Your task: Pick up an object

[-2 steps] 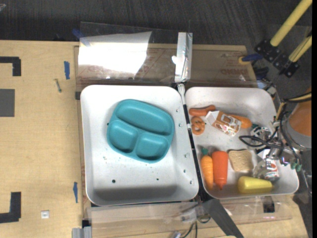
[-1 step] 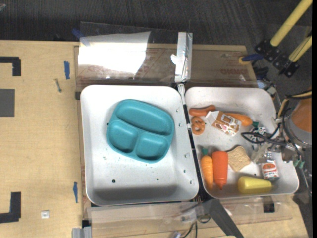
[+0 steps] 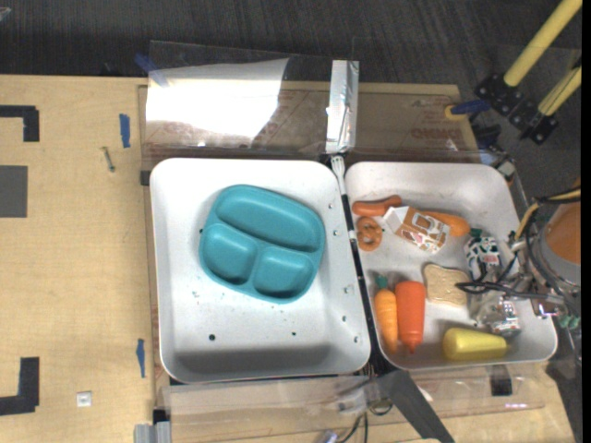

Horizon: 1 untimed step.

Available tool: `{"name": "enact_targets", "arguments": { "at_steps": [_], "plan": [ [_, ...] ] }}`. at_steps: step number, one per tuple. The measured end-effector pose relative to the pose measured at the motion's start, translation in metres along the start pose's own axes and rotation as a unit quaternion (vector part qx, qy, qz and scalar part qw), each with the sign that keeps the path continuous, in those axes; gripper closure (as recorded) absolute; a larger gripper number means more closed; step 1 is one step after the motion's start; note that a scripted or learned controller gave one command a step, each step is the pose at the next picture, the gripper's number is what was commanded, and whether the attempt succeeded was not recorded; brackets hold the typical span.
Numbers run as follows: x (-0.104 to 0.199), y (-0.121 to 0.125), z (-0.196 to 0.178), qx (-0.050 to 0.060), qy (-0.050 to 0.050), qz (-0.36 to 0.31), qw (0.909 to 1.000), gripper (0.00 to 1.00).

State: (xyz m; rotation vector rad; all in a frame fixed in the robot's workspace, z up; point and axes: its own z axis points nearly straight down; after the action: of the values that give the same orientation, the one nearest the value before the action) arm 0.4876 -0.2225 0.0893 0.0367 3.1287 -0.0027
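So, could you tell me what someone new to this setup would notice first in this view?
Most striking is the teal divided plate, lying alone in the left bin. Next comes the clutter in the right bin: an orange carrot and a yellow piece near the front wall, with orange scissors toward the back. The arm's tool hangs over that bin's right side, amid wires.
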Motion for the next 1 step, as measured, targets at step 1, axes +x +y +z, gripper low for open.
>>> {"name": "enact_targets", "arguments": {
  "at_steps": [1],
  "plan": [
    [0.0033,0.0086,-0.0003,0.001,-0.001,-0.21,0.9778,1.0]
  ]
}}
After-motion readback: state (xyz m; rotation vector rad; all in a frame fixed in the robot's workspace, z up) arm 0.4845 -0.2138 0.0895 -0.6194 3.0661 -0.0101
